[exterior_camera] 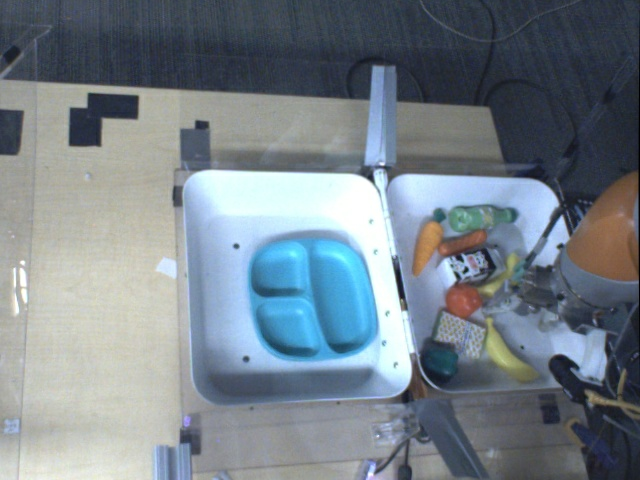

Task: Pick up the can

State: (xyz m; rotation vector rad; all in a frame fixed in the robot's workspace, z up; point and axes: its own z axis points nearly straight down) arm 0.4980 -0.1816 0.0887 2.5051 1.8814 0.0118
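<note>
Can (471, 263) just left of jaws (517, 293)

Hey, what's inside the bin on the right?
The right bin holds a green bottle, a carrot, a patterned can, a tomato, a banana, a patterned block and a dark green ball. The arm covers its right side.

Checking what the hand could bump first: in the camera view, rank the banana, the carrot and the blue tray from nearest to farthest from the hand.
1. Banana, right bin, just below-left of the hand.
2. Carrot, same bin, upper left part.
3. Blue tray, in the left bin.
</note>
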